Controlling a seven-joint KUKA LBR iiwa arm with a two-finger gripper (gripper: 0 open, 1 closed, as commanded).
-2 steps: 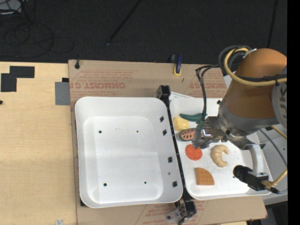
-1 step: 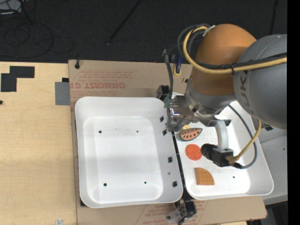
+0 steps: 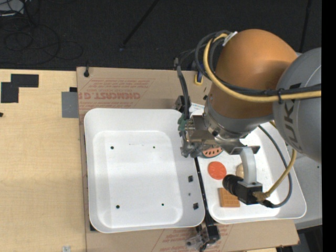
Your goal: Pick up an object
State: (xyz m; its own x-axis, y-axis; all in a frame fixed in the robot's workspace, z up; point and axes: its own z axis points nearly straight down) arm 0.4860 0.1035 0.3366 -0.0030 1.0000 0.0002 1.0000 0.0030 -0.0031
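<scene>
In the shallow white plastic bin on the right [image 3: 294, 203], a few small things are seen: a small red round disc [image 3: 217, 170], a tan square waffle-like piece [image 3: 229, 197] near the front wall, and an orange striped piece [image 3: 212, 152] half hidden under the arm. The big grey and orange arm [image 3: 252, 83] is hung low over this bin, and the gripper [image 3: 190, 143] is placed close to the wall shared with the shallow white plastic bin on the left [image 3: 94, 140]. Whether the gripper is open or closed cannot be told - it is hidden by the wrist.

The step in hand is judged to be the reach down for one thing. The red disc is best chosen, since it lies apart from the others. The gripper should be set right above its middle and opened wider than the disc. It should be lowered slowly until the bin floor is almost touched, then closed gently - and lifted straight up, so nothing is bumped against the wall.
</scene>
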